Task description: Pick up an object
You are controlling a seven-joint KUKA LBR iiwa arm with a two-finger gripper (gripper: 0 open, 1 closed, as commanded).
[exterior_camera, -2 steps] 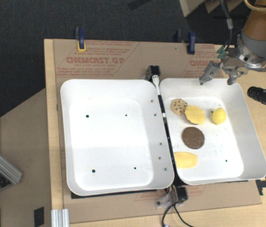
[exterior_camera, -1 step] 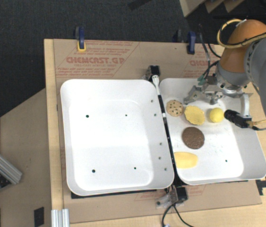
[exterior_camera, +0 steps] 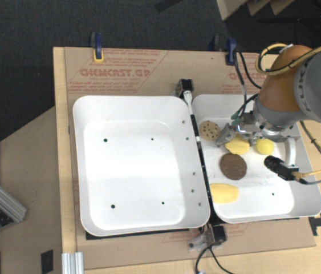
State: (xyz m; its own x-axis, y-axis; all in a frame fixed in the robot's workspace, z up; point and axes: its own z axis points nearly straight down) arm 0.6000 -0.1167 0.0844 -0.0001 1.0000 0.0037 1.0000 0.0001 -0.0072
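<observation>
Where clamps grip board (exterior_camera: pixel 149 67): red "CHEMCAST GP".

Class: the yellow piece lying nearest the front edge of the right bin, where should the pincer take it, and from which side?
Probably from straight above, across the narrow middle of the yellow piece. It lies flat and elongated, long axis running left-right, with bare floor in front. The right bin wall stands close on its left, so closing front-to-back looks safest.
</observation>
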